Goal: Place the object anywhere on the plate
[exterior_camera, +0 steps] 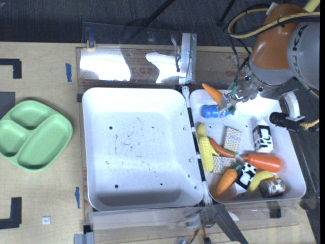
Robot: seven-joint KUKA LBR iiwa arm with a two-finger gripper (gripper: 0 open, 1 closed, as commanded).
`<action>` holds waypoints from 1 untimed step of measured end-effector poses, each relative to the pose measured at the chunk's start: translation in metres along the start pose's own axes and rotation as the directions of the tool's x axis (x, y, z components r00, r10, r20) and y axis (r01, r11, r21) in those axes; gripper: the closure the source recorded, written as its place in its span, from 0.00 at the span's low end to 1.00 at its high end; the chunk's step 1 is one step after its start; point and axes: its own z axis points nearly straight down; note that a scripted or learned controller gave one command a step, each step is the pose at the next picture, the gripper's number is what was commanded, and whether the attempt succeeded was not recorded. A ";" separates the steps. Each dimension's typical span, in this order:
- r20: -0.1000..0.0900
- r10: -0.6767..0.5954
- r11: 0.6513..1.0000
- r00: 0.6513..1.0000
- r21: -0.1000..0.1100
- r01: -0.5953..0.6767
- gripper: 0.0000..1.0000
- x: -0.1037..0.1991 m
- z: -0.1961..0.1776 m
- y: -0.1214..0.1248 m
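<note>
At right bin's upper-left corner: my hand (229,99), grip state I cannot tell, above blue object (213,111). Long axis three-to-nine. Green plate (33,134) lies far off at nine o'clock, past left bin (137,146).

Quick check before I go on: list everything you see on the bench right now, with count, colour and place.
Plate: 1, green, three compartments, on the bench left of both bins.
Left bin: 1, white, centre.
Right bin: 1, white, holding the toys.
Carrots: 2, orange, one near the front, one at the back left.
Blue object: 1, back of right bin, under the gripper.
Corn: 1, yellow, left edge of right bin.
Arm: 1, grey and orange, upper right.
Gripper: 1, over the blue object.
</note>
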 end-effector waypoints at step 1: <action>0.000 0.000 1.000 1.000 -0.001 0.000 0.00 0.000 0.000 0.000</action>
